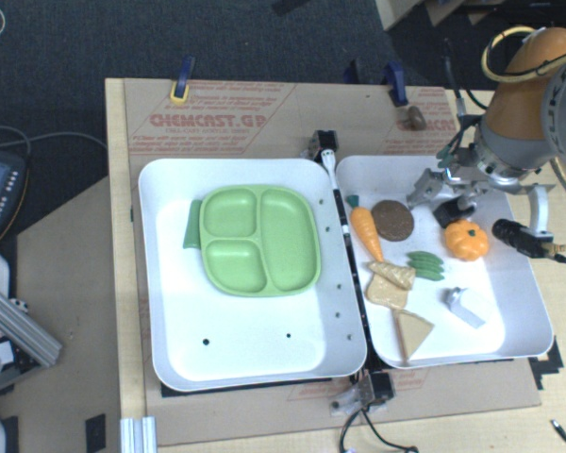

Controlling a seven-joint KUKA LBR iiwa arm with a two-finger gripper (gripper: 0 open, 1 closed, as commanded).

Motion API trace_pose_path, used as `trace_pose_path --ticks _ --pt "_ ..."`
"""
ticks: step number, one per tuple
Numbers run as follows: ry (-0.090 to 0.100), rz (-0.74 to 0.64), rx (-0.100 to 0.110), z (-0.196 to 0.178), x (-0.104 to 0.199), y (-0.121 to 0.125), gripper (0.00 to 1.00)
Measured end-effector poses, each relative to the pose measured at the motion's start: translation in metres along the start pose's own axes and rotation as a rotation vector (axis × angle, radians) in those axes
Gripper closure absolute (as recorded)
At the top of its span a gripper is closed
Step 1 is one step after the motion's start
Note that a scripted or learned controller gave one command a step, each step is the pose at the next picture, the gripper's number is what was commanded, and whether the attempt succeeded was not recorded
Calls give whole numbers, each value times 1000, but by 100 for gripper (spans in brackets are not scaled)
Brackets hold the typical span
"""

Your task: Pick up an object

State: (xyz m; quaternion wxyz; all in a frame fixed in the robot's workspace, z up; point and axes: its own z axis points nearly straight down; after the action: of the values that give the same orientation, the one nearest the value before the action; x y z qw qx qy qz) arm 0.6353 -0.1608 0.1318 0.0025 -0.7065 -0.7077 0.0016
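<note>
Cables and a black clip sit at the near edge of the desk, btw the two bins. Just above, in the right bin, the near items: a tan wedge, prob. toy cheese or bread, a pale cracker-like piece and a small grey block.

Progress: nothing lifted yet, as far as I can judge. Pincer is low over the right bin's far side, fingers look spread apart w/ nothing btw them. All objs lie on the bin floor. Whole pick is left: close on one thing, raise it.

Candidates near the pincer: brown disc just to its near-left, orange pumpkin-like toy just below it, w/ a small black part touching its top. Either seems the likely target; can't tell which. Further off: toy carrot next to the disc, green pea pod btw disc and cracker.

In the way: disc, carrot and pod crowd together, so a finger could nudge a neighbour. Bin's far wall is close behind the pincer. Black cylinder on the arm hangs beside the pumpkin.

Left bin holds a green divided plate, well apart from the action.
</note>
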Motion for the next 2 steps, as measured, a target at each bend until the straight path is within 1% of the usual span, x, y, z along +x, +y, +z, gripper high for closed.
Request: trace_pose_path --ticks 1,2 --pt "-7 2 -18 29 -2 4 0" --pt "-12 1 -24 18 -4 5 100"
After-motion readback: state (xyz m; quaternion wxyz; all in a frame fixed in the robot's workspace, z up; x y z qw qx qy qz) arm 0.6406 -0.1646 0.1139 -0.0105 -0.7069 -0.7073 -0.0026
